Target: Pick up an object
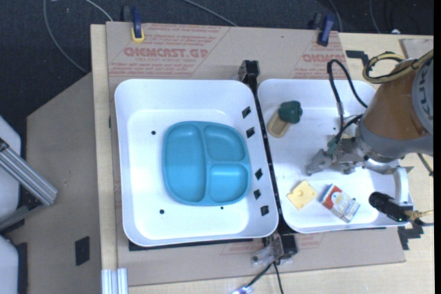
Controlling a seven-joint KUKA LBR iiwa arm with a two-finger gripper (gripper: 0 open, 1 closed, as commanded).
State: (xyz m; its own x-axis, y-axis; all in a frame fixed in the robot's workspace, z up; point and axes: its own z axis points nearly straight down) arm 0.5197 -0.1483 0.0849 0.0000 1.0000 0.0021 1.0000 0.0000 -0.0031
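Note:
In the right bin (310, 91) lie three small objects. A tan piece with a dark green cap (285, 116) rests near the bin's back left. A yellow block (302, 195) lies near the front edge, and a red and white packet (340, 202) sits just right of it. My gripper (324, 162) hangs low over the bin's middle, above and between the yellow block and the packet, with the orange-banded arm (396, 113) reaching in from the right. Nothing shows between its fingers.
The left bin (138, 120) holds a blue divided plate (205, 163). A black divider with clips (258, 141) runs between the bins. Black cables (341, 89) loop over the right bin's back. Blue clamps (136, 23) hold the board's far edge.

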